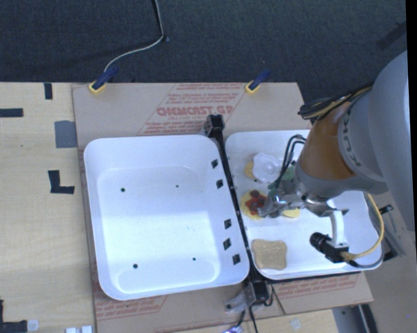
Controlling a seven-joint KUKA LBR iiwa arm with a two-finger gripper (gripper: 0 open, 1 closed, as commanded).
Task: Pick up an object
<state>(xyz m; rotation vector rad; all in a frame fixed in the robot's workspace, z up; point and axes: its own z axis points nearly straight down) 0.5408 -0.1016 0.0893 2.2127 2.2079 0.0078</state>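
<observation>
My gripper [274,205] is down in the right bin [304,266], its tip among a small heap of objects. A red piece [252,203] lies right at the tip, touching or nearly touching it. A yellow piece [290,212] peeks out just right of the tip. A clear crumpled item [266,166] and a yellow bit [249,169] lie farther back. A tan bread-like slice [269,253] lies near the front of the bin, apart from the gripper. The arm's wrist covers the bin's right part.
The left bin [155,213] sits beside the right one, with a black divider [227,196] between them. Both stand on a cardboard sheet [185,108] held by clamps at the back. A black and yellow cable [350,253] loops over the right bin's front right corner.
</observation>
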